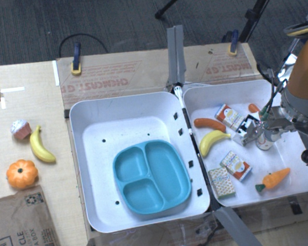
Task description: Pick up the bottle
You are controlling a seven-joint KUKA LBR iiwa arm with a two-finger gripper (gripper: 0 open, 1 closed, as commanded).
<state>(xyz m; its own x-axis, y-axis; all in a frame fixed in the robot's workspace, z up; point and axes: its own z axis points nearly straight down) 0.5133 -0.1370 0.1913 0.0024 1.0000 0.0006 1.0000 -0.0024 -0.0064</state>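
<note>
My gripper (250, 129) is low in the right bin (233, 90), reaching in from the right past the middle of the bin. Just below and right of it lies a small pale, roundish object (264, 143) that may be the bottle; the arm's wrist partly covers it and its shape is unclear. I cannot tell whether the gripper touches it. A small juice carton (228, 116) lies just left of the gripper.
The right bin also holds a sausage (208, 123), a yellow banana (212, 140), two more cartons (236, 165) (221, 182), a carrot (275, 178) and a small orange piece (253, 107). The left bin holds a blue divided plate (151, 177). On the bench at the left are a banana (40, 146), a pumpkin (22, 173) and a cupcake (20, 129).
</note>
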